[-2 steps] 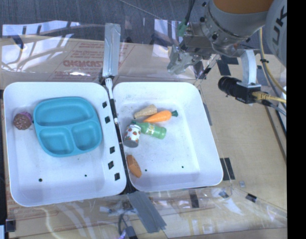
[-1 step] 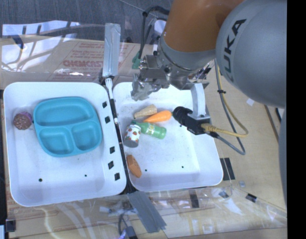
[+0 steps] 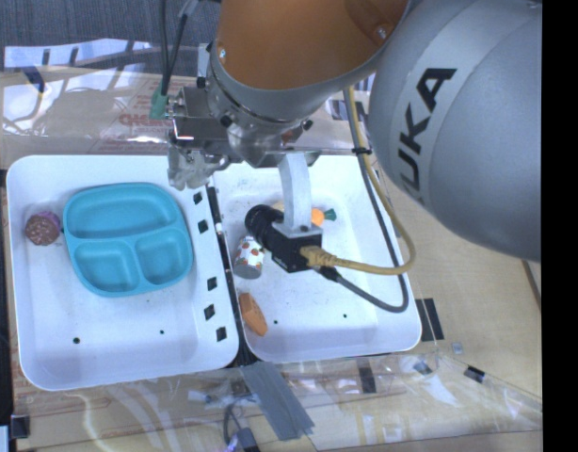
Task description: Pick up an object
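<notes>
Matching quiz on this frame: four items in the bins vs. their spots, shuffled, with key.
1. blue tray
2. purple-brown ball
3. orange oval
4. spotted white piece

A. right bin, near corner by the divider
B. left bin, middle
C. right bin, against the divider, midway along
D. left bin, by its outer wall

Pairs: 1-B, 2-D, 3-A, 4-C
</notes>
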Available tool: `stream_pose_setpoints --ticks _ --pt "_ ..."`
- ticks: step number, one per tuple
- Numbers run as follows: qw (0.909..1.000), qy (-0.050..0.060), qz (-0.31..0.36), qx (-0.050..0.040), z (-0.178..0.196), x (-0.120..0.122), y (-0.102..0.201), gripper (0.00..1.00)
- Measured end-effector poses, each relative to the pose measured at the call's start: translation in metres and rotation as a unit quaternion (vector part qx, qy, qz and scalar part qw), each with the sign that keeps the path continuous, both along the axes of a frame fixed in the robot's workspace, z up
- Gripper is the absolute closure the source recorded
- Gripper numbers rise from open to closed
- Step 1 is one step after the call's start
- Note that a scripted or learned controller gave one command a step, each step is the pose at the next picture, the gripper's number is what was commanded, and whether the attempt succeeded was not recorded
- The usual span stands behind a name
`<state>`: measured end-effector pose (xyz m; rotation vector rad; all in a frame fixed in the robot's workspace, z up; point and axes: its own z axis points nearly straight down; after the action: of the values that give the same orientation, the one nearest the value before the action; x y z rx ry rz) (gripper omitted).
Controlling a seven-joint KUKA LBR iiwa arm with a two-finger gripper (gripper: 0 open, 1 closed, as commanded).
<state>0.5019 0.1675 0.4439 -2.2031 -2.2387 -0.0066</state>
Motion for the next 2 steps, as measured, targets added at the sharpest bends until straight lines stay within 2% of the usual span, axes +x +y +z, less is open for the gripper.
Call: stream_pose_setpoints --ticks 1,2 --pt "1.0 0.002 -0.006 -0.0017 -0.001 -0.022 -0.107 1.0" --pt "1.0 0.002 -0.001 -0.0009 -0.003 -0.027 0.014 1.0"
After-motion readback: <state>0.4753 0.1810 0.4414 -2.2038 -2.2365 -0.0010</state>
